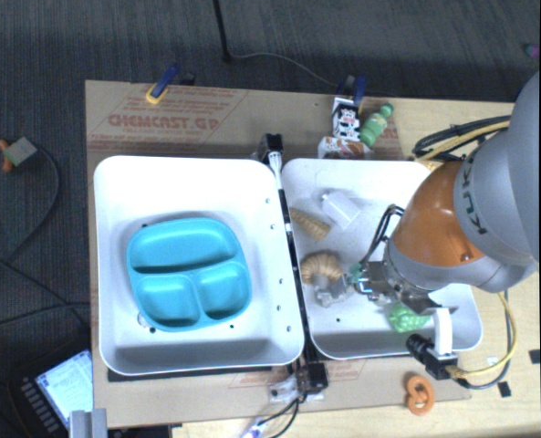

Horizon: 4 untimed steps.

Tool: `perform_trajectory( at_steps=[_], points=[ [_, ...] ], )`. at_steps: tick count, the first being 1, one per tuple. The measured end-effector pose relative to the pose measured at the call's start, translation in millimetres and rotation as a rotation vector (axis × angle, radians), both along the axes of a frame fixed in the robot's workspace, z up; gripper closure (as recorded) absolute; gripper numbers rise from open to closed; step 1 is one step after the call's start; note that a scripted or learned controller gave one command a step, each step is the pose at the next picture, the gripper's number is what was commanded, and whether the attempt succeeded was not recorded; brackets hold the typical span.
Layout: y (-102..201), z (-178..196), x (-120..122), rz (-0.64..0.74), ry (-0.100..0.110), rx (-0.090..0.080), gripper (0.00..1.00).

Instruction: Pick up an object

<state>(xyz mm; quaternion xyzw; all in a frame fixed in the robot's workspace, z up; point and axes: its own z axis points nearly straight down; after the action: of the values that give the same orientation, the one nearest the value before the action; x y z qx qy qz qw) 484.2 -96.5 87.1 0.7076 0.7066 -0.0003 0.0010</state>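
**Operator:** I have the arm (pixel 471 217) low in the right bin (pixel 379 173), and the gripper (pixel 370 281) sits just beside the tan croissant-shaped toy (pixel 320 265). I judge this the reach step, nothing lifted yet.

**Observer:** Clamped on it or loose?

**Operator:** I cannot tell; the wrist hides that. A green object (pixel 404 318) lies near it too.

**Observer:** Next?

**Operator:** I'd want it centred over one item before any lift. The blue tray (pixel 190 273) sits in the left bin (pixel 115 245).
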Motion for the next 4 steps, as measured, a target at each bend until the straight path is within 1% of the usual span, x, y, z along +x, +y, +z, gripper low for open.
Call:
perform_trajectory(
  at_steps=[1, 2, 3, 4],
  points=[
    [-2, 11, 1, -0.001, -0.006, -0.005, 1.0],
    [-111, 1, 1, -0.001, -0.004, -0.004, 1.0],
    [-111, 10, 0, -0.001, -0.003, -0.004, 1.0],
    [-108, 10, 1, 0.001, -0.001, 0.001, 0.0]
  ],
)
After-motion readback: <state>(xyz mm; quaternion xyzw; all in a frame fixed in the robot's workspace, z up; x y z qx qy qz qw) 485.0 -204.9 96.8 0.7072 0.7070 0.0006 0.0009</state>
